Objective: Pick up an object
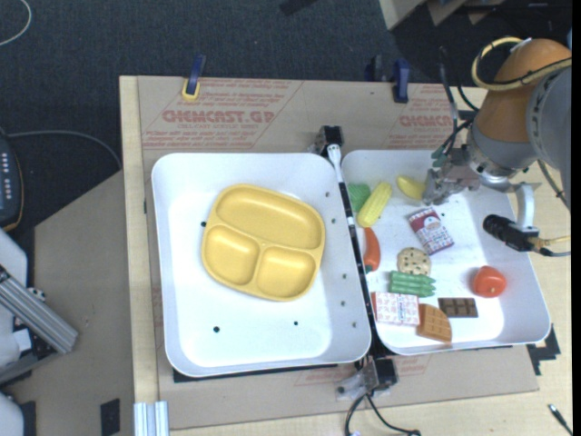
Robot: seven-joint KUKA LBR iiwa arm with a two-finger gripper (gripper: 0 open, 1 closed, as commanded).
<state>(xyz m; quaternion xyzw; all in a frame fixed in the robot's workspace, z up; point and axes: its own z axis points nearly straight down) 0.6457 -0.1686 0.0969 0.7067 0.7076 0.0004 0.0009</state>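
The right bin (522,312) holds several toy foods. My gripper (441,185) hangs low over the bin's back part, right beside a small yellow piece (410,187) and just behind a red carton (430,231). I cannot tell whether it touches either of them. A corn cob (374,203) and a green piece (359,195) lie by the bin's left wall. An orange-red carrot (370,248) lies in front of them. Nearer the front are a cookie (413,262), green beans (413,283), a tomato (488,282) and a chocolate bar (457,308).
The left bin (177,243) bears a yellow divided plate (263,241). A white-and-red packet (396,309) and an orange waffle (434,323) lie at the right bin's front edge. A black part (508,232) sticks out over the right bin's right side. The arm (517,107) comes in from the back right.
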